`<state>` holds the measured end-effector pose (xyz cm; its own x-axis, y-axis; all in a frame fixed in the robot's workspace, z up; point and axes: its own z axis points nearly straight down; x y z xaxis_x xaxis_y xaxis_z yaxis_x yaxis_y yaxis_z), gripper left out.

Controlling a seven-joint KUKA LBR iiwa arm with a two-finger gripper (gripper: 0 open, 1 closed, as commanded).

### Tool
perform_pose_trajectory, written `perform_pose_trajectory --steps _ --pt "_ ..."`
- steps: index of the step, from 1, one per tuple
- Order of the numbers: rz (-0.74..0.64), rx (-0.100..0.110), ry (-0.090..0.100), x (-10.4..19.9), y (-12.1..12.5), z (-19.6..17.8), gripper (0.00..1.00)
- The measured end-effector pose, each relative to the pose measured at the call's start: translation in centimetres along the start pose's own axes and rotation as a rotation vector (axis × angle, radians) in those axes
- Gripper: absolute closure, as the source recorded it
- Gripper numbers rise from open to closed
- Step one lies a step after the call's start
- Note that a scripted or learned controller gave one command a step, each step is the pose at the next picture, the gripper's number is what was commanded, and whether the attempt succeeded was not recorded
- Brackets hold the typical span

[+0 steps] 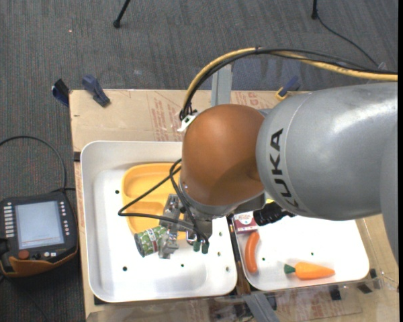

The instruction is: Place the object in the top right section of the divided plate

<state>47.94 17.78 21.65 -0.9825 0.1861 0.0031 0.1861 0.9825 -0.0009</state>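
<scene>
Here the gripper (pixel 188 241) hangs low over the left bin (pixel 97 180), just past the near edge of the yellow divided plate (pixel 142 186). Its dark, green-tipped fingers (pixel 203 246) point down toward the bin floor on the side away from the plate's near-left corner, and a grey metal part of the tool sits beside them. How far the fingers are parted cannot be told from this slant, and nothing shows plainly between them.

Touching or just beside that grey part, off the plate's near edge, lies a small green can (pixel 148 240) on its side with a patterned label, resting on the white floor of the bin and not on the plate. Whether the tool actually touches the can cannot be told.

The orange band of the arm (pixel 221 166) covers the plate's right half, so the top right section is hidden. A black cable (pixel 144 203) loops across the plate's visible left part.

Well beyond the plate's right side, in the right bin (pixel 359 247), lie a small red-and-white box (pixel 242 221), a red sausage-shaped toy (pixel 252 252) and a toy carrot (pixel 310 270).

On the floor well to the plate's left sits a teach pendant (pixel 35 237).
</scene>
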Motion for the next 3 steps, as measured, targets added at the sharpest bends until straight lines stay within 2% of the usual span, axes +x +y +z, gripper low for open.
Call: perform_pose_trajectory --steps 1,2,3 --pt "-0.018 -0.001 -0.002 -5.0 -0.4 -0.1 1.00" --pt "0.015 0.000 0.000 -3.2 3.8 4.3 1.00" --pt "-0.083 0.000 -0.002 -0.3 -3.2 -2.8 1.00"
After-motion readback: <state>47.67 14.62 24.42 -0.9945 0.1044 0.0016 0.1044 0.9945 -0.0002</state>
